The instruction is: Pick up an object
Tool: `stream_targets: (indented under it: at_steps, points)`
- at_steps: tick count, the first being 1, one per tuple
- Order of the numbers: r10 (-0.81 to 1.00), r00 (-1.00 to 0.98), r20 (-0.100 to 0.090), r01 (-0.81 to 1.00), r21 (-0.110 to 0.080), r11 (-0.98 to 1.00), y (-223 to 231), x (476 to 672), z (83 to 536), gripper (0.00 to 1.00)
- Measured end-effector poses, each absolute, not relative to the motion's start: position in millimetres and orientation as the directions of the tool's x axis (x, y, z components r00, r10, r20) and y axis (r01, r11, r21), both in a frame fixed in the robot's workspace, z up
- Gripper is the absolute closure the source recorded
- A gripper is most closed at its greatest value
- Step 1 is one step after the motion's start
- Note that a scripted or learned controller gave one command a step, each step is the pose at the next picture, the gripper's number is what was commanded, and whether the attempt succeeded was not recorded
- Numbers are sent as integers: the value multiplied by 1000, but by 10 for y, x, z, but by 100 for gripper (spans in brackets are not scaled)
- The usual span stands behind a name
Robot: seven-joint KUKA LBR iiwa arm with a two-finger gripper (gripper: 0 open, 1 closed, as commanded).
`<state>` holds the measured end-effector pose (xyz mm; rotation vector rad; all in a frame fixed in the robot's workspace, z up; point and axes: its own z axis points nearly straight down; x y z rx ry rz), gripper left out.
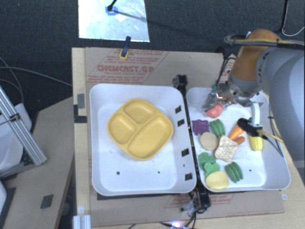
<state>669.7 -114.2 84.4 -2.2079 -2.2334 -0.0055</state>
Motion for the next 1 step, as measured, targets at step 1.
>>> stream_targets:
  at_steps: [1]
  points:
    - [1000,-11,1,1000,14,10,-596,6718,1929,100]
